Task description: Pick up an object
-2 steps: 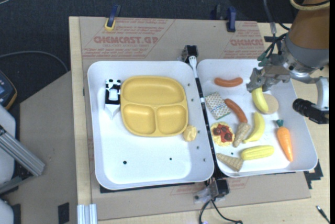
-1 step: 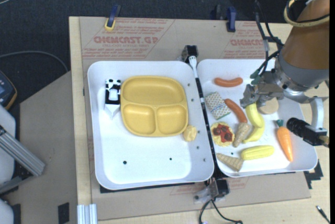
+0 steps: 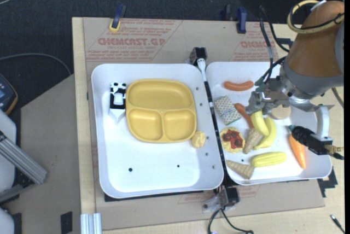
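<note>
The right bin (image 3: 314, 173) holds several toy foods: a red sausage (image 3: 239, 85), a patterned grey block (image 3: 225, 109), a small orange carrot piece (image 3: 243, 113), a yellow banana (image 3: 263, 128), a pizza slice (image 3: 232, 139), two waffle cones (image 3: 252, 140) (image 3: 240, 168), a corn cob (image 3: 268, 159) and an orange carrot (image 3: 298, 151). My gripper (image 3: 263, 104) hangs low over the middle of this bin, just above the banana's upper end and right of the carrot piece. The wrist hides what lies directly beneath it.
The left bin (image 3: 147, 173) carries a yellow three-compartment tray (image 3: 161, 109), a black-and-white toy (image 3: 117, 96) at its left and a pale yellow lump (image 3: 198, 140) at its lower right. A black cable connector (image 3: 309, 140) juts over the right bin's right side.
</note>
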Action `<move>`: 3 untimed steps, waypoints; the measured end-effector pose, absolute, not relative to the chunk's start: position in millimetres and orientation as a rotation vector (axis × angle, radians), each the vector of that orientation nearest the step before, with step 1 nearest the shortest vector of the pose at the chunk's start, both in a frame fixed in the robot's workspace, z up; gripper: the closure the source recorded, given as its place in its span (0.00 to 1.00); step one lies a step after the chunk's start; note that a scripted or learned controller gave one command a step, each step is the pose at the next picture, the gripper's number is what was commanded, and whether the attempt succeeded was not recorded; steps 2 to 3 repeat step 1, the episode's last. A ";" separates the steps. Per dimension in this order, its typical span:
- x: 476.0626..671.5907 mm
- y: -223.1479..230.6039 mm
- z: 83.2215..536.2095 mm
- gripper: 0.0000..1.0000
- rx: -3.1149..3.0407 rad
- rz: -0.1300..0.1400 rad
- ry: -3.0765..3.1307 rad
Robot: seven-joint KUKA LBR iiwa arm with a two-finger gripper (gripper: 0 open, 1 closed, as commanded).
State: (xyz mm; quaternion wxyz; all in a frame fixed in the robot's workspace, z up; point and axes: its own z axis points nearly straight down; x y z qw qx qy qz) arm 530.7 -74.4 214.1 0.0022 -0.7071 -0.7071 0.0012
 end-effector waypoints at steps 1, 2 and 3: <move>530.0 -74.5 235.6 1.00 -2.223 -0.004 -2.225; 530.0 -74.5 235.6 1.00 -2.223 -0.004 -2.225; 530.0 -74.5 235.6 1.00 -2.223 -0.004 -2.225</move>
